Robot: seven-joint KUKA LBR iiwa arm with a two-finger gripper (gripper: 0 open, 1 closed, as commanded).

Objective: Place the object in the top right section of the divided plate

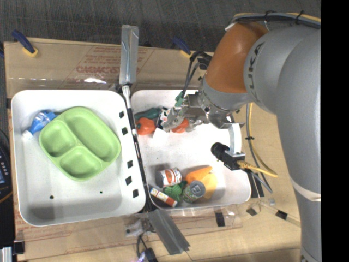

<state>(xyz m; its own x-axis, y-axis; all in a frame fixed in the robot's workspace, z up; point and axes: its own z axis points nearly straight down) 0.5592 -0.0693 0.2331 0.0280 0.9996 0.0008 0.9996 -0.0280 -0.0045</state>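
Patience serves this grasp best: the pincer [177, 120] hangs low in the right bin [240, 187], and its tips should settle squarely either side of one item before lifting toward the green divided plate [80, 142] in the left bin [32, 201]. Whether it is spread or pinching, I cannot tell. An orange-red object [181, 125] sits right at its tips, apparently touching; a similar orange piece [145, 126] lies just beside, toward the divider.
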